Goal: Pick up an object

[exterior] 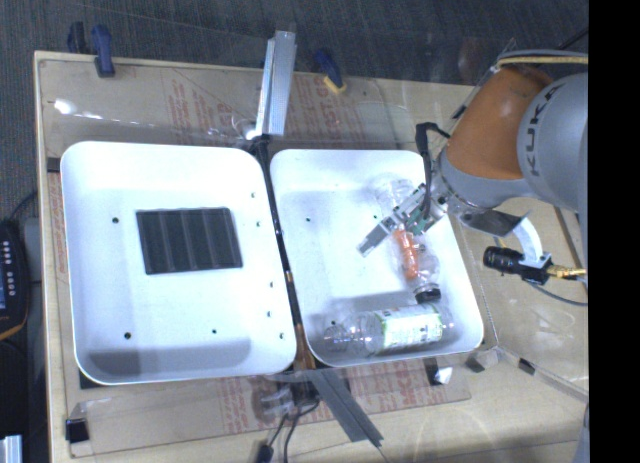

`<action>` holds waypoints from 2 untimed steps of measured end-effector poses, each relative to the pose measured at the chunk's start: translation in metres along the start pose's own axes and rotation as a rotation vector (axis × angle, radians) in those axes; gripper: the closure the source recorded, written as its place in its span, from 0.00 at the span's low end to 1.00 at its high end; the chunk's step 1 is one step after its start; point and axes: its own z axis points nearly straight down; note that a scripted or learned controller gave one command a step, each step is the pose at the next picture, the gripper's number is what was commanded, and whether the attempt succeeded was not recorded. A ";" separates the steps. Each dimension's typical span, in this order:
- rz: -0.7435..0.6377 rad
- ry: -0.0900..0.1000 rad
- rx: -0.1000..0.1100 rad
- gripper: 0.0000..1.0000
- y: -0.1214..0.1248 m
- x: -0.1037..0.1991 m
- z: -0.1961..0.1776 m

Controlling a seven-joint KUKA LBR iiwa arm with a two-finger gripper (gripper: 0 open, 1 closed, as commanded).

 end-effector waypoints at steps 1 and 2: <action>-0.005 -0.001 -0.001 0.00 0.011 -0.008 0.004; -0.028 0.000 0.000 0.00 0.009 -0.007 -0.020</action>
